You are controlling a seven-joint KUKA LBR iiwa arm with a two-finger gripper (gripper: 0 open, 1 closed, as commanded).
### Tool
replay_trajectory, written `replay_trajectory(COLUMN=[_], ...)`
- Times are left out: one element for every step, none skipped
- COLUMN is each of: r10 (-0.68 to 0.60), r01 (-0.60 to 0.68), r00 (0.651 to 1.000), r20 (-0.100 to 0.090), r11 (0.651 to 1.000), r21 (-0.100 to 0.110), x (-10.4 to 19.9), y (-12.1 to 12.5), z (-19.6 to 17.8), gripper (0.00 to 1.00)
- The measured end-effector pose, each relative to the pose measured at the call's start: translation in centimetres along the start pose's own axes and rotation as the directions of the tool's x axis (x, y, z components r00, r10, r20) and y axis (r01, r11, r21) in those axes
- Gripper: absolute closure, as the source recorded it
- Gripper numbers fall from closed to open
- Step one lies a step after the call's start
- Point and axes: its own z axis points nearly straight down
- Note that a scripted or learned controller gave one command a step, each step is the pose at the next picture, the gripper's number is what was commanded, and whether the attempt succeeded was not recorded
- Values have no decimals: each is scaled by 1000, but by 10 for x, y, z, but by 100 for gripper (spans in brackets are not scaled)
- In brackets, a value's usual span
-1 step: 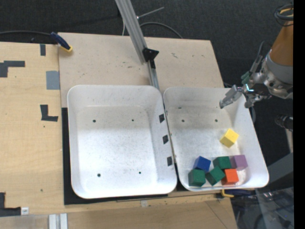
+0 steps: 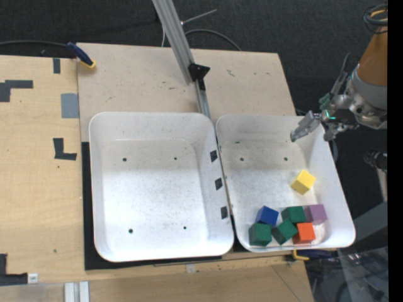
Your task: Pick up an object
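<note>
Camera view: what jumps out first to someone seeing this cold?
The bright cluster of small blocks in the near corner of the right bin: blue block, three green ones, orange block, purple block. A yellow block sits apart from them, farther up the bin. The gripper hangs over that bin's far right edge, nothing visibly in it.

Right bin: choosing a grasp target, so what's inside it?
Right bin holds a yellow cube alone, plus clustered blue, green, orange and purple cubes. Anything beneath them is hidden.
</note>
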Motion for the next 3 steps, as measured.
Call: replay_trajectory(r10=[0,2,0], r01=[0,-2,0], r00=[1000,1000,1000], r20=[-1,0,-2], r11=[1000,1000,1000], r21=[6,6,7], x=[11,2,13], y=[2,0,-3], z=[55,104,162], gripper=[0,0,0])
